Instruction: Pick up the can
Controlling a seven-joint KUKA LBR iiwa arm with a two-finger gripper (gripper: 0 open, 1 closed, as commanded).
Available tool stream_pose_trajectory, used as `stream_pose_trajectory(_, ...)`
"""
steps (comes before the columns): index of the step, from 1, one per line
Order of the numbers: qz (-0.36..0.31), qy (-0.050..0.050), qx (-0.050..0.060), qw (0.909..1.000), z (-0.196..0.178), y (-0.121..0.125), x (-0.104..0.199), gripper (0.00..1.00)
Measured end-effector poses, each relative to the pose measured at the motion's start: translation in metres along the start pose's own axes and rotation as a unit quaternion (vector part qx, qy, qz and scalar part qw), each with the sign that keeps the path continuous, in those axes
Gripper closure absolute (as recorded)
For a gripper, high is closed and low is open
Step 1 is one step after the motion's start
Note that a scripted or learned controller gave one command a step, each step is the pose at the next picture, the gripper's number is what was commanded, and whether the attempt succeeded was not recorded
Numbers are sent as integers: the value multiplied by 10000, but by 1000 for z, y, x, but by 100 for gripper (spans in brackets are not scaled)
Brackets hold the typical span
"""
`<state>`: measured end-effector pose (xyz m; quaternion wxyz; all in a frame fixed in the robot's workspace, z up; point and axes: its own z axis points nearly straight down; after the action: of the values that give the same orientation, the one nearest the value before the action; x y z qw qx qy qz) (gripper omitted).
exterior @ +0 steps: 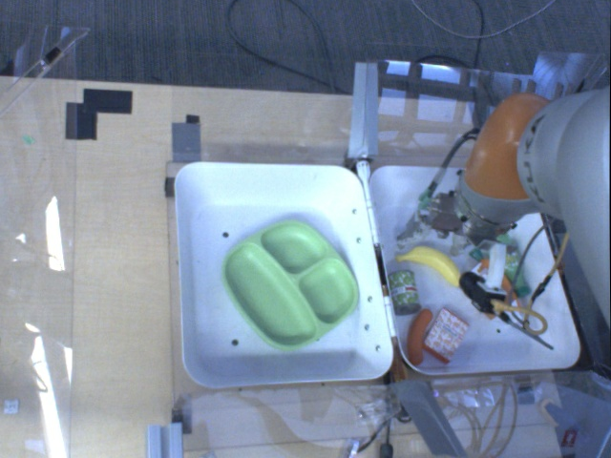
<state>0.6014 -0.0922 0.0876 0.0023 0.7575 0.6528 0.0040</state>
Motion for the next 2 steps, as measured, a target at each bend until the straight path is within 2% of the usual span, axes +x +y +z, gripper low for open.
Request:
stream_pose_trajectory(1,3,6,-42,10000,-12,3,1,100)
stream_pose_trajectory(2,580,-15,22,9983,-97,41,24,100)
